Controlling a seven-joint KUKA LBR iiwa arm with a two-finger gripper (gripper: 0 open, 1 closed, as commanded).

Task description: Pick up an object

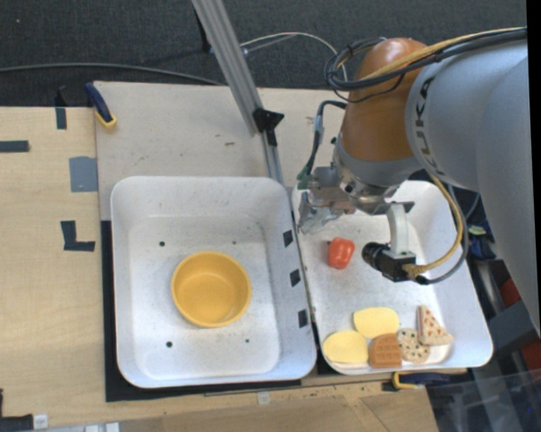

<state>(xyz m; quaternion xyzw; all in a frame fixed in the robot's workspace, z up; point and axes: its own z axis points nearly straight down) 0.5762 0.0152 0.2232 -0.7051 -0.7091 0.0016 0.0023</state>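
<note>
My gripper [319, 210] hangs over the back left part of the right bin [468, 336], under the orange band of the arm. A small red-orange object [341, 252] lies on the bin floor just in front of it and a little to the right, apart from the gripper. Along the bin's front edge lie two yellow pieces [375, 321], a brown waffle-like piece [385, 351] and a wedge of toy pizza [430, 327]. A yellow bowl [211, 287] stands upright in the middle of the left bin [136, 207].
A slanted metal pole [237, 69] rises behind the bins near the divider. A black cable fitting [389, 261] hangs from the arm over the right bin. The arm's grey bulk covers the back right of the right bin.
</note>
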